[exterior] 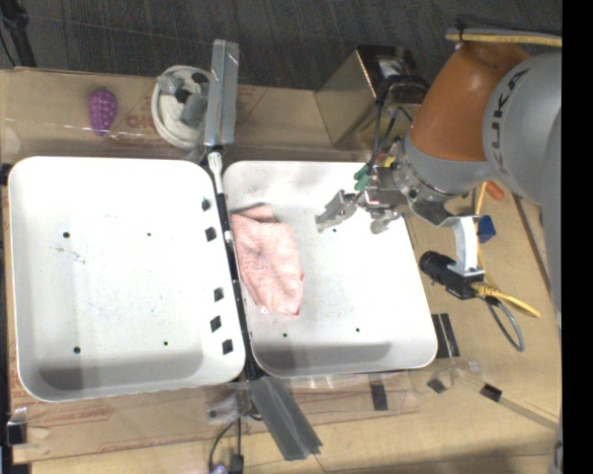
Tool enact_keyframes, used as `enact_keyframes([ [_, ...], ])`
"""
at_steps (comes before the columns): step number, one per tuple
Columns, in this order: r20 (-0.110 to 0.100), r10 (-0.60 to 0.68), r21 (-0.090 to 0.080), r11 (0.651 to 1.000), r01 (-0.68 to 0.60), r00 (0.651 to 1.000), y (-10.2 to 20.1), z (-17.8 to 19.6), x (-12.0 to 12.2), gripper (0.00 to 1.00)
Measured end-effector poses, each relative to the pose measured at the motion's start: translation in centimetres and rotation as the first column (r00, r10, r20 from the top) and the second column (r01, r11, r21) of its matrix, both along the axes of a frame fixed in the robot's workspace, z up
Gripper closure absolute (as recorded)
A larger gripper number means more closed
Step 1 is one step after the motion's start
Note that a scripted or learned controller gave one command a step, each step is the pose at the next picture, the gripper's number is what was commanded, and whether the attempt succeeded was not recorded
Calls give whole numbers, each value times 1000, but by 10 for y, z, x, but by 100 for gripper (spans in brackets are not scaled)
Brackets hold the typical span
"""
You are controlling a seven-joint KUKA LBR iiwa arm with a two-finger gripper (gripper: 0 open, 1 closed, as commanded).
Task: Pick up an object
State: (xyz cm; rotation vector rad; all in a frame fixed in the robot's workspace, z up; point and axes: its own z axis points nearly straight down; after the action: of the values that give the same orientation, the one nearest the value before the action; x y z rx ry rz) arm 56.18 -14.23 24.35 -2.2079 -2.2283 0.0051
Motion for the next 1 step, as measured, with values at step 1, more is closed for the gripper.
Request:
enact_keyframes([
  [1,0,87,0,996,-87,996,4,-131,7,0],
])
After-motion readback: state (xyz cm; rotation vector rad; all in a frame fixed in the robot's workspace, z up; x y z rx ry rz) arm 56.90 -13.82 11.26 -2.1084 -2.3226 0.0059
